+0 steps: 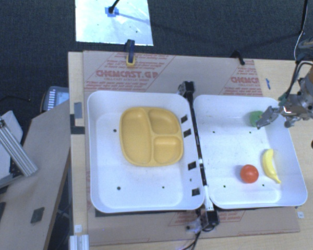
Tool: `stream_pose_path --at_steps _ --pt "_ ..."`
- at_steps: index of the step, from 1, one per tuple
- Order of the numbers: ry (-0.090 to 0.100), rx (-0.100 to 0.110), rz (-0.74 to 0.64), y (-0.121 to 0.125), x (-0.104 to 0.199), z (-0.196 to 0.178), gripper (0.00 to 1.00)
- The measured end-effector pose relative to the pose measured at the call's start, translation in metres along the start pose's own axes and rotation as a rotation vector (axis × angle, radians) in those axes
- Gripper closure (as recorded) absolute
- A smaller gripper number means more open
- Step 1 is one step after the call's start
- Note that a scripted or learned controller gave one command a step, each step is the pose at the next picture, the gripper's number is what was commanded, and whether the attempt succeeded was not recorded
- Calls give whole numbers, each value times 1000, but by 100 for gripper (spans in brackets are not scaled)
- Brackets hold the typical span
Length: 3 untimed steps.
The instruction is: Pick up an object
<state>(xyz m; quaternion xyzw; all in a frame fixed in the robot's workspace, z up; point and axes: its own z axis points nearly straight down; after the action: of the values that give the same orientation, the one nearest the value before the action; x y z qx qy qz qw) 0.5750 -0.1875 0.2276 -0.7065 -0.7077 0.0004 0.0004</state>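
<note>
1. The grey arm comes in from the right edge of the camera view, with a bit of its orange band showing up near the top right corner. It's held low over the back right part of the right-hand shallow white plastic bin, wrist pointing leftward across the bin's rim.

2. The two-finger gripper sticks out to the left and a little downward. I honestly can't tell how far apart the fingers are from this angle; they blur into one grey shape, so no call on open or closed, or on whether anything is in there.

3. Right at the tip of the gripper sits a small round green object, near the back wall of the right bin. The gripper tip overlaps its right side, but whether it's actually touching or just in front, can't say.

4. Further toward the front of the same bin: a small yellow plastic banana lying roughly lengthwise near the right wall, and a round orange-red ball-like fruit just beside it on the left. They're close but look apart.

5. The left-hand shallow white bin has a yellow three-compartment plastic tray lying flat around its middle.

6. Both bins sit side by side on a sheet of printed cardboard on the wooden bench.
</note>
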Motion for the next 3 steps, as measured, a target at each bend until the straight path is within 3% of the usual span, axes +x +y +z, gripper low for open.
stream_pose_path --at_steps 2,3 --pt "0 0 1 10 -2 119 0" --pt "-2 -6 1 12 -3 105 100"
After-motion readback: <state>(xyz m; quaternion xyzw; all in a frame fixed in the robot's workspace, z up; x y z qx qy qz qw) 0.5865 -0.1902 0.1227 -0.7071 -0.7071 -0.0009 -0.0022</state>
